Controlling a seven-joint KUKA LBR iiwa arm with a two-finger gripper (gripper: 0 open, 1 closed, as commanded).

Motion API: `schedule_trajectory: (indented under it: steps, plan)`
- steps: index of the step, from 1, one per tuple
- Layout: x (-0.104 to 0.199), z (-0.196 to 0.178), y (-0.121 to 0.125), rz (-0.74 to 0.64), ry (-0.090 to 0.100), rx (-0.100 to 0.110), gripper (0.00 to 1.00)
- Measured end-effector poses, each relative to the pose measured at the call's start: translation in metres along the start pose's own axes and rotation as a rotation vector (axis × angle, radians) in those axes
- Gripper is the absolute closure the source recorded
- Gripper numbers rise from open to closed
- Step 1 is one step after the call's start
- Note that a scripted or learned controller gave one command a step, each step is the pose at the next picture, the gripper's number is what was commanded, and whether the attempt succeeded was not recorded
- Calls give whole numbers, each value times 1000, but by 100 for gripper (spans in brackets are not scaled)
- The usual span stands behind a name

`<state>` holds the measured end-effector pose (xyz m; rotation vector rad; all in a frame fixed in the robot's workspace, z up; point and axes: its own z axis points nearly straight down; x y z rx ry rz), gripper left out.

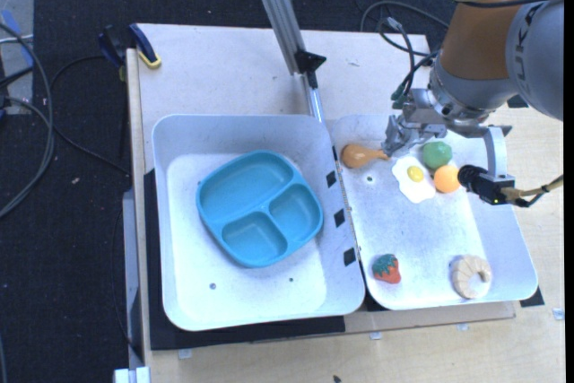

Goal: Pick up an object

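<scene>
Camera view: the arm's jaws [397,137] hung low in the right bin [502,260]; I couldn't tell their state.
Nearest thing: a chicken drumstick [359,156], just left of them.
Handling: probably light, hard, slippery plastic; grip its fat end.
Count: six toys in the right bin, one blue tray [259,207] in the left.

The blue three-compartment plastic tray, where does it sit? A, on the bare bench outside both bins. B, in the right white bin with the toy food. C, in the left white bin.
C: the blue three-compartment plastic tray lies flat inside the left white bin, apart from the toy food.
</scene>
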<state>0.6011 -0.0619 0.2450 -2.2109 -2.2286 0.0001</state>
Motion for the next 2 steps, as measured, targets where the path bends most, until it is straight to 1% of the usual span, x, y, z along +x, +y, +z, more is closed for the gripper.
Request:
schedule_trajectory:
  steps: [1, 2]
  plan:
    - [63, 3, 15, 0, -1, -3, 100]
    - [106, 1, 25, 2, -1, -4, 100]
